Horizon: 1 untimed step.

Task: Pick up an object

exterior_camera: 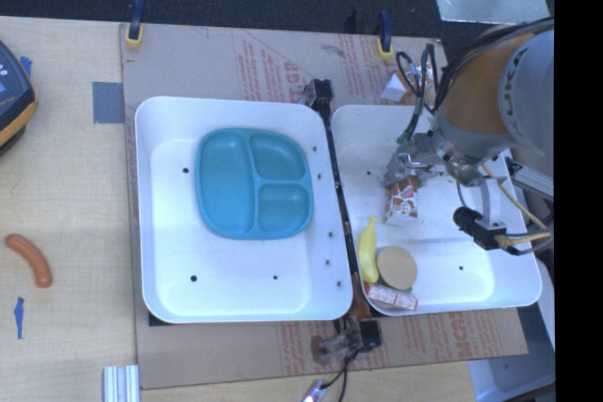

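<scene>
My gripper (407,170) reaches into the right bin (471,282) from the right, its metal fingers hanging just above a small red-and-white packet (402,201). The packet lies on the bin floor right under the fingertips. I cannot make out whether it sits between them. Nearer the front of the same bin lie a yellow banana (366,249), a round tan cookie-like disc (397,267) and a flat pink-and-white wrapper (390,298). The grey arm with its orange band (476,99) covers the bin's far right corner.
The left bin (160,287) holds a blue divided plate (254,182). A toy sausage (30,259) lies on the bench at the far left, and a dark device (11,99) sits at the left edge. Cables loop beside the wrist, and clamps stand between the bins.
</scene>
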{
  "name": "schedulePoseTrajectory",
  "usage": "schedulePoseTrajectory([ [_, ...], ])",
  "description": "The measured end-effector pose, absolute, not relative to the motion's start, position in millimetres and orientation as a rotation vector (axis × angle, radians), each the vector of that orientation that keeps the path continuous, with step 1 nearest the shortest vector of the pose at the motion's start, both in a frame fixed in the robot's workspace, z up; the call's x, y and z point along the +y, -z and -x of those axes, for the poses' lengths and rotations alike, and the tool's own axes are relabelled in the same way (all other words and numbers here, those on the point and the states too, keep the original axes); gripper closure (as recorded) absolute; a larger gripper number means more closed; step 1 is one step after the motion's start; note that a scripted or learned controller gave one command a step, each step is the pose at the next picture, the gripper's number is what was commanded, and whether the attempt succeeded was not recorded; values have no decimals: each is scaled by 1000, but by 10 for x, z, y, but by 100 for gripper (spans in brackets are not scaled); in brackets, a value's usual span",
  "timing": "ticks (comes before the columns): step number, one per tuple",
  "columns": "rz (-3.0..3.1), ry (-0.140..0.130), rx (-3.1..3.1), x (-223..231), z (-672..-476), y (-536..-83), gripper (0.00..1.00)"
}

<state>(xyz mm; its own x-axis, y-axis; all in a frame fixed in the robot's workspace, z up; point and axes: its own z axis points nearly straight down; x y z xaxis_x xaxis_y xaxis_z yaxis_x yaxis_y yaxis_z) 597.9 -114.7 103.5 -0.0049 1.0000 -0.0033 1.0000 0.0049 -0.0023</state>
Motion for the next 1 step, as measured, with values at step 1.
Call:
schedulePoseTrajectory([
  [1, -2217, 0, 2229, -207, -6178, -1927, 100],
])
